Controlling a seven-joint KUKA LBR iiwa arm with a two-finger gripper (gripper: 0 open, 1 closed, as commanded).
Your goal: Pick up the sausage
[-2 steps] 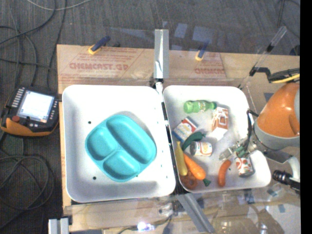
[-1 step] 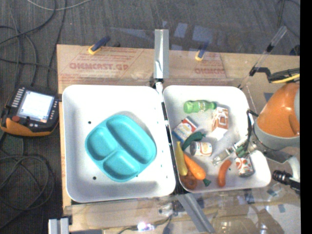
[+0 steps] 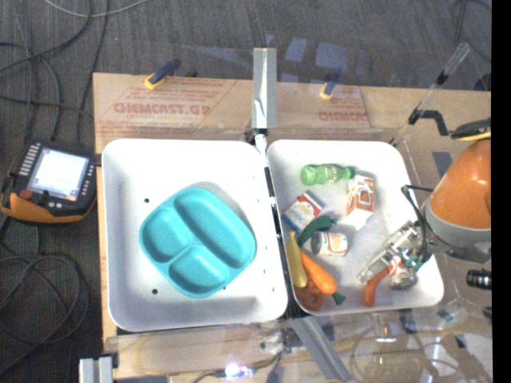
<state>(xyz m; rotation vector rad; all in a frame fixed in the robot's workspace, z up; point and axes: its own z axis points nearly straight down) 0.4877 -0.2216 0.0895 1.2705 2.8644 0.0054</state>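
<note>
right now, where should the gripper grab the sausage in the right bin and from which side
Take the sausage at its middle, coming straight down from above and closing across its narrow width. It lies flat, thin and slightly curved, near the right bin's front wall, so a side approach looks cramped. The gripper is already close by.

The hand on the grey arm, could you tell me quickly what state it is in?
Hand: low in the right white bin, beside an orange-red sausage-like piece; grip state cannot be told.

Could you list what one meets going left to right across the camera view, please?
Orange-edged handheld screen → teal divided plate → yellow banana → small can → juice carton → hand.
</note>
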